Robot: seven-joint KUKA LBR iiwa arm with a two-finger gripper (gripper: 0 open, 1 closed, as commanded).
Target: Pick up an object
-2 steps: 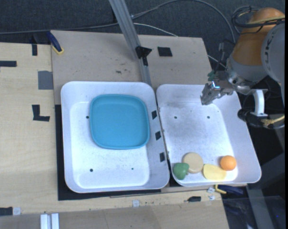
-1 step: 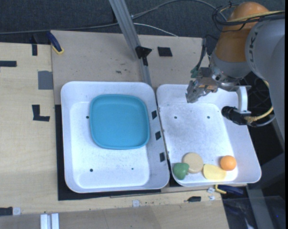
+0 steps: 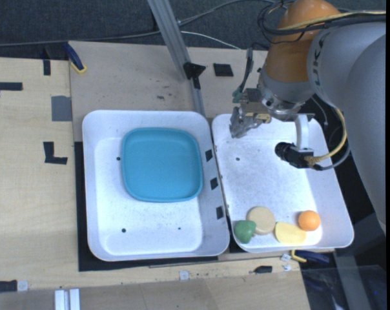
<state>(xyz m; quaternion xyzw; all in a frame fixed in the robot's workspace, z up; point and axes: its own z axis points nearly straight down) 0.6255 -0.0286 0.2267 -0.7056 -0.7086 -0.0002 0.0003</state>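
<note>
My gripper [image 3: 241, 126] hangs over the far left corner of the right bin [image 3: 272, 173], below the orange wrist band. I see nothing in it. Several small objects lie at the near end of that bin: a green piece [image 3: 245, 230], a beige round piece [image 3: 261, 219], a yellow piece [image 3: 290, 233] and an orange ball [image 3: 308, 220]. They are well apart from the gripper, toward the bottom of the view. A blue square plate [image 3: 161, 165] lies flat in the left bin [image 3: 104, 237].
A slanted metal post [image 3: 175, 37] rises behind the two bins, close to the gripper's left. A black fitting with a yellow cable [image 3: 298, 155] hangs from the arm over the right bin. Tape marks dot the wooden bench [image 3: 27, 173].
</note>
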